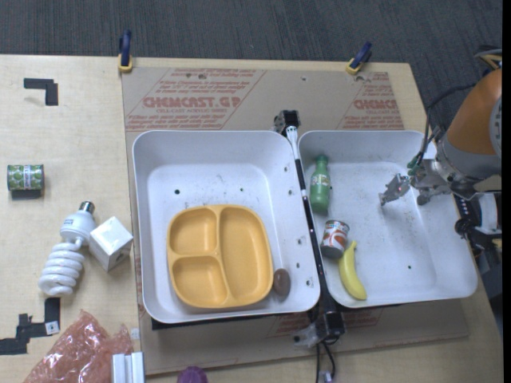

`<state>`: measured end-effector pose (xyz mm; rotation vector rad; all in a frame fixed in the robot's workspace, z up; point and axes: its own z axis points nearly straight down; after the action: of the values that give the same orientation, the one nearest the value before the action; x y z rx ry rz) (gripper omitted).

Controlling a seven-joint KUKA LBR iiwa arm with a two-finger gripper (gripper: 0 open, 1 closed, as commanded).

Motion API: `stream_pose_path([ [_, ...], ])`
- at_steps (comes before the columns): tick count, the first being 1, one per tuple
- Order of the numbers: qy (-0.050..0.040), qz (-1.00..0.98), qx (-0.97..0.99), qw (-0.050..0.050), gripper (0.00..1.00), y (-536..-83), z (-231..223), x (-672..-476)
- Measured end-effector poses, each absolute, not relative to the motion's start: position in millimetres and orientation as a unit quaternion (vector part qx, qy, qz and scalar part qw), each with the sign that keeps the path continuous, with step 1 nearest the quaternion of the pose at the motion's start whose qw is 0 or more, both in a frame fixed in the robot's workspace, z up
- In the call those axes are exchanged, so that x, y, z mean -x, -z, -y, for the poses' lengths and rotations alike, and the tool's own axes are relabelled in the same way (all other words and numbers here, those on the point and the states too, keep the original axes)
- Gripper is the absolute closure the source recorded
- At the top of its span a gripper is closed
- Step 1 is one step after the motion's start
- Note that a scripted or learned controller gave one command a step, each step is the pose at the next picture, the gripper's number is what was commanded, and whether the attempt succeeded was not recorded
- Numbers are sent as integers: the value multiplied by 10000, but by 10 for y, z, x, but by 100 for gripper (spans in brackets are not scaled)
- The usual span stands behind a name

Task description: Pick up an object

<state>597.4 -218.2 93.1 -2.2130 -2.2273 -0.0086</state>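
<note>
We judge this to be the approach step: nothing is lifted yet. The claw [397,188] hangs at the right of the frame, over the upper right part of the right bin [447,290], with the arm [475,130] reaching in from the right edge. It carries nothing; whether it is released or clenched we cannot tell at this size.

The candidates lie along the left side of that bin, well apart from the claw: a green bottle [319,183] near the top, a small can [334,237] on its side below it, and a banana [351,272] just beside the can, toward the lower middle of the frame. In the left bin [160,154] we see a yellow tray [219,255] with 3 compartments and a small brown lump [281,282] at its lower right corner.

Next, as we read it, the claw must travel left, settle above 1 item, line up across its narrow width and descend. The can and banana sit close together, so the bottle looks the cleaner pick.
</note>
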Motion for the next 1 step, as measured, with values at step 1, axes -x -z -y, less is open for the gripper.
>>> stream_pose_path([
  [1,10,7098,7044,-13,100,-1033,2202,-5972],
])
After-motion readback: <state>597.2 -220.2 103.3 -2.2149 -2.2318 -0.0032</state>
